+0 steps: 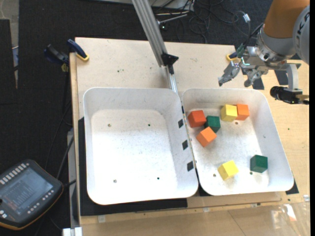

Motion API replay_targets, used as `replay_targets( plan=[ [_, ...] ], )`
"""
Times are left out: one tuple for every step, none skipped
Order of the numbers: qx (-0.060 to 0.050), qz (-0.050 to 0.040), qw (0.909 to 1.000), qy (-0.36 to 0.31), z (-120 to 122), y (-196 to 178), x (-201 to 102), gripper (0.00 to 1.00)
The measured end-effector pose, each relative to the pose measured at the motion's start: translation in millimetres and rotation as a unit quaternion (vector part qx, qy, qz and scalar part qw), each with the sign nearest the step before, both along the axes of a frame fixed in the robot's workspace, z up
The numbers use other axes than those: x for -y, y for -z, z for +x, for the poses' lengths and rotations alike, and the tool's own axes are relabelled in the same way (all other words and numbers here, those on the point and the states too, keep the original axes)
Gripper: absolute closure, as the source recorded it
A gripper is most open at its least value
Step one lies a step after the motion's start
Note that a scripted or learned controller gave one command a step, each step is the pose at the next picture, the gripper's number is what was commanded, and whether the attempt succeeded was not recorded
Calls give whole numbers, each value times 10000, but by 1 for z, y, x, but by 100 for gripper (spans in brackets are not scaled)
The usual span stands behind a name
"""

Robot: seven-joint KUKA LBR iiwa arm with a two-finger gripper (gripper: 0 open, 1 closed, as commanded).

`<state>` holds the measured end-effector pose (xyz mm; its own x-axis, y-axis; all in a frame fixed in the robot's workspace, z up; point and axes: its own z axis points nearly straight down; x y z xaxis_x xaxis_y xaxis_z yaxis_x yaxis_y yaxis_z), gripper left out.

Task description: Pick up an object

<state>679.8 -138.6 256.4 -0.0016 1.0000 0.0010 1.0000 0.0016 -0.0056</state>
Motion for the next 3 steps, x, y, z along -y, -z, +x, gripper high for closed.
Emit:
replay_targets(
  plan=[
    [17, -7, 10000, -9, 0, -3, 0, 0],
    [-5, -1, 10000, -7, -1, 55, -10, 0],
    [3, -5, 10000, 2, -4, 99, -12, 0]
  ],
)
